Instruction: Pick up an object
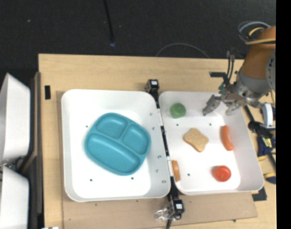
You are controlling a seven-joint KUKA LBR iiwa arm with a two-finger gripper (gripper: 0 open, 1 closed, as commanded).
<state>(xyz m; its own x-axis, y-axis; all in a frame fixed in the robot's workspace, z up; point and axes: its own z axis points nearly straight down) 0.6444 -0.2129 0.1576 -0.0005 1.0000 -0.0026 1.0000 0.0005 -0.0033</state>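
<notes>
Bread slice [196, 140] is lying mid right bin [245, 187], reachable; gripper [220, 106] is hovering spread, grasping nothing, at its far edge

Cam count: one; fixed overhead
Position: above the desk [112, 63], looking down at a slant; far desk edge at top of frame, near edge at bottom
Framing: mid-distance; whole desk w/ both bins fits; dark floor above far edge
Left bin [71, 128]: approx centre-left of frame
Right bin [245, 175]: centre-right, close to frame edge
Arm [255, 66] entry: from right side, upper-right corner; hand [220, 106] over right bin's far rim
Left margin: white boxes [14, 128] cut off by frame edge
Shared view: n/a; single cam
</notes>
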